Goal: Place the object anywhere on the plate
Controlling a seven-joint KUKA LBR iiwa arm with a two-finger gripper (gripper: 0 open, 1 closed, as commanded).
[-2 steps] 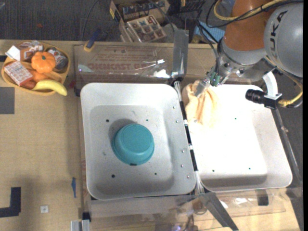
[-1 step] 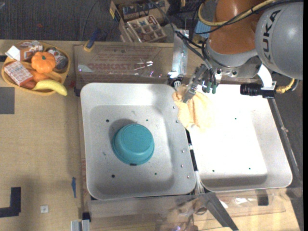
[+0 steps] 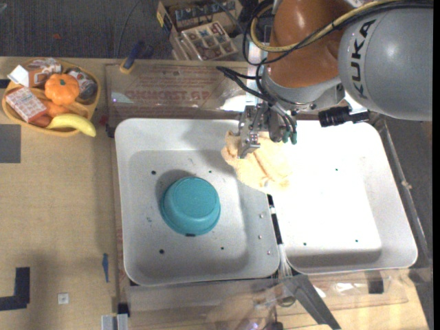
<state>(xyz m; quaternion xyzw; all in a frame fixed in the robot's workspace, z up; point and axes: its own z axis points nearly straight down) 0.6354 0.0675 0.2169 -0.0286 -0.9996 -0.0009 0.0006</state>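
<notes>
A teal round plate (image 3: 191, 205) lies in the left bin (image 3: 137, 150), near its middle. My gripper (image 3: 265, 141) hangs over the back of the seam between the two bins, up and to the right of the plate. A soft, pale yellow object (image 3: 260, 165) hangs from its fingers (image 3: 249, 140), looking blurred and lifted off the bin floor. The object's lower edge overlaps the rim between the bins. The gripper is shut on its top part. The arm's orange band (image 3: 302, 26) and grey body rise behind it.
The right bin (image 3: 344, 198) lies under the arm. A yellow basket (image 3: 14, 108) with an orange fruit, a banana (image 3: 72, 124) and small boxes sits at the far left on the bench. Cardboard boxes and cables lie beyond the bins' back edge.
</notes>
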